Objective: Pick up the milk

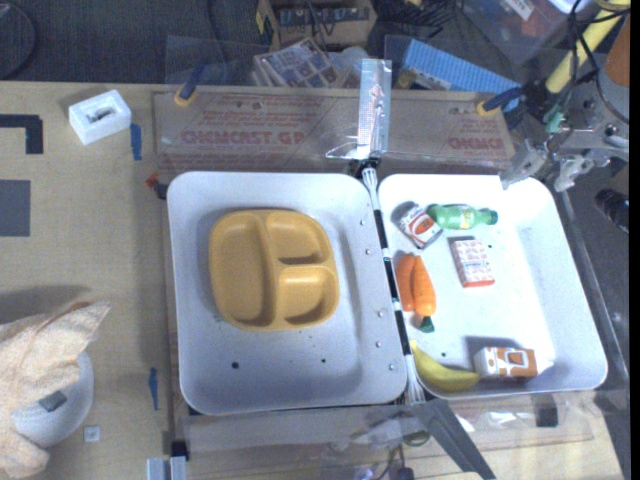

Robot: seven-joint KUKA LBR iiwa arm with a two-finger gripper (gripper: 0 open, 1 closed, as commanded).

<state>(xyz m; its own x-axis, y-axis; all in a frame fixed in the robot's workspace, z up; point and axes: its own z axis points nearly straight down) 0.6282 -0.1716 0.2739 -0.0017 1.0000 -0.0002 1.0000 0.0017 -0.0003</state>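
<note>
The milk (pixel 505 362) is a small orange and white carton lying on its side near the front edge of the right bin (pixel 560 268), just right of a banana (pixel 440 372). My gripper (pixel 545 168) hangs over the back right corner of that bin, far from the carton. Its fingers stand apart, open, with nothing between them.
The right bin also holds a green bottle (pixel 462 216), a small red and white cup (pixel 420 226), a carrot (pixel 417 284) and a red and white box (pixel 472 263). A yellow divided plate (pixel 272 268) lies in the left bin (pixel 200 368). Cardboard walls stand behind both bins.
</note>
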